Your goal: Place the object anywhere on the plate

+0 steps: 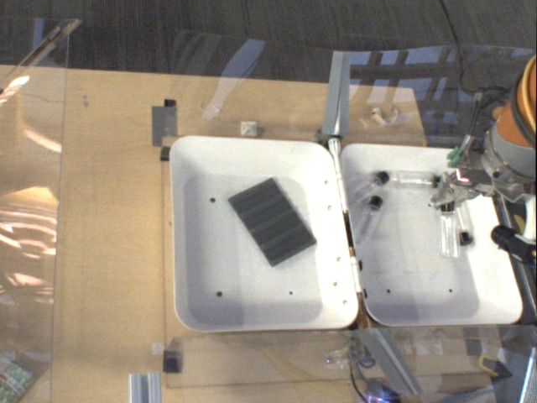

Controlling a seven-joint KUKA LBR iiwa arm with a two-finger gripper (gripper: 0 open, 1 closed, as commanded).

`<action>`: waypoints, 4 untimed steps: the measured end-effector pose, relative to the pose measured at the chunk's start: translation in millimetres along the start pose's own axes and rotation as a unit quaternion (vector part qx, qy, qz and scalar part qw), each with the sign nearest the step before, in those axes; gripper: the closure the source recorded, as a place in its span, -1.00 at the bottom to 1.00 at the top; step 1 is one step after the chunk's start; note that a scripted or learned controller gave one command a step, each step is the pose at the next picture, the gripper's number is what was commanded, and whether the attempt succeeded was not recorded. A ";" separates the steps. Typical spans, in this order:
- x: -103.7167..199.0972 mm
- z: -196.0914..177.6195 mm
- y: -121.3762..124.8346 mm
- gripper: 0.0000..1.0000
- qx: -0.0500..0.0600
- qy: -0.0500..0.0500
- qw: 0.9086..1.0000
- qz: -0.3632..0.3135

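While the arm reaches in from the right, the gripper (445,193) sits low over the right bin (419,305), near its far right corner.

Whether its fingers stand wide, narrow or closed on anything cannot be told; that part of the view is too small and cluttered. Clear rod-like pieces (450,235) lie on the floor of the right bin, one running left from the gripper along the far side, another running toward the near side just below it; these appear to be the object, though their exact form is hard to make out. Two small dark knobs (376,201) lie to the left of them. The left bin (189,250) holds a dark ribbed plate (272,221), lying flat and turned at a slant near the middle, well apart from the gripper.
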State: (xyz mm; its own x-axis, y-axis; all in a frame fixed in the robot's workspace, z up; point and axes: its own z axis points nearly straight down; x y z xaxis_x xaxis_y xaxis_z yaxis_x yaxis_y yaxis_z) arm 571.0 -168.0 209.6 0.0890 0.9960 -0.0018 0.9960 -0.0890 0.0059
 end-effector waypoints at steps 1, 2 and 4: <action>-24.0 -14.4 44.6 1.00 0.000 0.000 1.000 -0.022; -26.2 -63.6 94.6 1.00 0.001 0.000 1.000 0.028; 1.4 -115.7 99.4 1.00 0.002 0.000 0.965 0.263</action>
State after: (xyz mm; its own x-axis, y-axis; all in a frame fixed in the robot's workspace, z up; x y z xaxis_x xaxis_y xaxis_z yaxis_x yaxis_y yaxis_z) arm 669.4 -175.2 325.9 0.5825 0.8129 0.0000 0.8129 -0.5825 0.0027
